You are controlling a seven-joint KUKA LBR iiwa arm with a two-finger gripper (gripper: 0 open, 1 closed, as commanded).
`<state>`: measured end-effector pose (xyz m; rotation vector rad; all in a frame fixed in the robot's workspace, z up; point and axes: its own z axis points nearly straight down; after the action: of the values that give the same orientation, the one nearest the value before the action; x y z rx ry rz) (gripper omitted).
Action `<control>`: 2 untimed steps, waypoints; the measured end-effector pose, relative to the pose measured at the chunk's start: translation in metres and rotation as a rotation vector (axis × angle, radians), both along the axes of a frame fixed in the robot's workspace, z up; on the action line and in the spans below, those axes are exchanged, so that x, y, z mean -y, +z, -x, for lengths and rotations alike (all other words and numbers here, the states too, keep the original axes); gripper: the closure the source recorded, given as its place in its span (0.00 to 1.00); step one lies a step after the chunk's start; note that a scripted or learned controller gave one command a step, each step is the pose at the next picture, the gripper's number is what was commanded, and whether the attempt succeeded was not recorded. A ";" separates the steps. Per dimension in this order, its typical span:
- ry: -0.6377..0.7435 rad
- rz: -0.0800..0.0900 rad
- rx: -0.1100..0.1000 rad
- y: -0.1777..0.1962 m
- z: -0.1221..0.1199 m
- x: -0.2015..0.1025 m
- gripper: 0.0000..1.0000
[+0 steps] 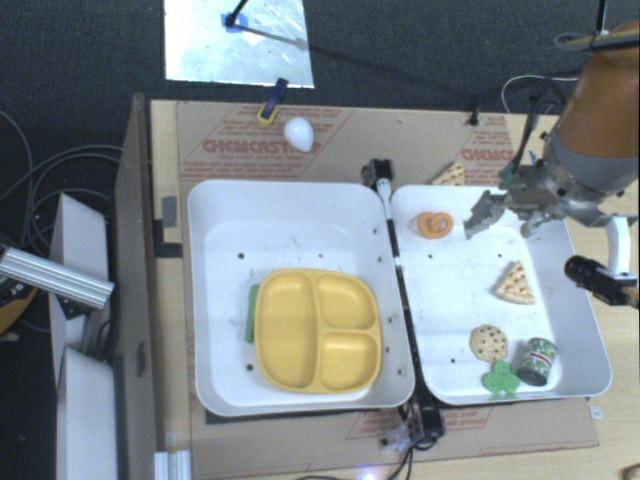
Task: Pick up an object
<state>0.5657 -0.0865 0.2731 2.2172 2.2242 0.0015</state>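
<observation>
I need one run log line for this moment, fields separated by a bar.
hand: open, above right bin, holds nothing | nearest: donut | also: pizza slice, cookie, can | left bin: yellow tray

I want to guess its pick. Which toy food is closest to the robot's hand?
The orange donut, just left of the hand. The pizza slice and cookie lie farther down the bin.

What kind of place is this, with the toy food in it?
Probably a robot lab. A robot arm reaches over two white bins on a cardboard-covered bench. Toy food like a pizza slice and cookie lies there for practice, and cables trail across the floor.
</observation>
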 end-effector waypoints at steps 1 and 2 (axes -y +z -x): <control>0.003 0.002 0.000 -0.082 -0.084 0.009 0.00; 0.003 0.000 -0.001 -0.145 -0.095 0.001 0.00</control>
<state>0.6610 -0.0870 0.1285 2.2135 2.2283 0.0002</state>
